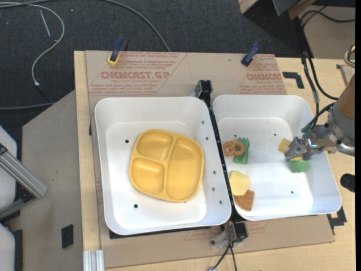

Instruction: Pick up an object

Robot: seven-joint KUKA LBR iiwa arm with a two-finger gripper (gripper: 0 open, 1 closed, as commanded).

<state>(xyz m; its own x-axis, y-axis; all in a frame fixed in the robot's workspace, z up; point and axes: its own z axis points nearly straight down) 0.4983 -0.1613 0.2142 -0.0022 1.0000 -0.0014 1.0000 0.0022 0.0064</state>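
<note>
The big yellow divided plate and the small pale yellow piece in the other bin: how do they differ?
The yellow divided plastic plate is far larger and split into three compartments; the pale yellow rounded piece is small and smooth. The plate lies alone in the left white bin; the piece shares the right white bin with other items. Both are yellow.

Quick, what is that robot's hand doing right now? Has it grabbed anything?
Hand: low over the right bin, right at a green piece and a yellow piece; whether it grips either cannot be told.

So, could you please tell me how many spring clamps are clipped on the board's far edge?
2: a yellow-and-blue clamp at the far left corner, and a blue clamp above the right bin.
</note>
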